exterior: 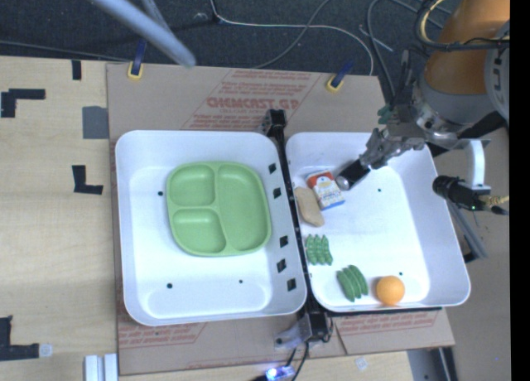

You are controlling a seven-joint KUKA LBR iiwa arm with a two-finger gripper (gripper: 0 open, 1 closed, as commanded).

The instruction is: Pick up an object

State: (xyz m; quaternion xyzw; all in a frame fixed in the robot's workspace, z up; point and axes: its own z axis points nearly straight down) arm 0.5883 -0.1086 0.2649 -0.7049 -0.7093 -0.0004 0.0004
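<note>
Cardboard sheet (248, 98) underlies both white bins (132, 230) on a wooden bench (50, 230).

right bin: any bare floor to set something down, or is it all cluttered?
Right bin: bare floor in the middle and right, between the tool above and the orange below. Its left edge is crowded: carton, bread, two green pieces. Left bin: bare strips around the green tray, widest below.
</note>
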